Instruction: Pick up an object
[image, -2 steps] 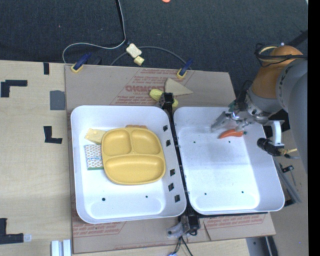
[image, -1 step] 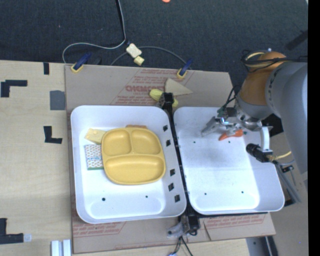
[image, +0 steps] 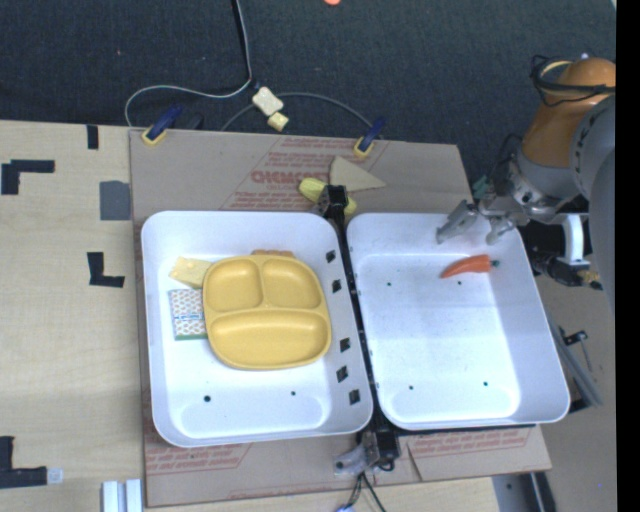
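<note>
Pick not yet made.
Hovered with gripper (image: 476, 227) spread wide and holding nothing at the right bin (image: 535, 330)'s far edge; orange carrot-like piece (image: 467, 266) lay just beside, untouched, on the bin floor.

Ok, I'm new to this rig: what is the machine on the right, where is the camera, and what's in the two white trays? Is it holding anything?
The one camera sits above the bench and looks down at a slant. The grey and orange machine at the right is a robot arm; its gripper, two metal fingers spread apart, hangs over the far edge of the right bin with nothing between them. In that bin lies a small orange object, just below the gripper. The left bin holds a yellow divided plate, with a small patterned packet and a pale yellow piece tucked at its left. Both bins rest on a cardboard sheet.
</note>
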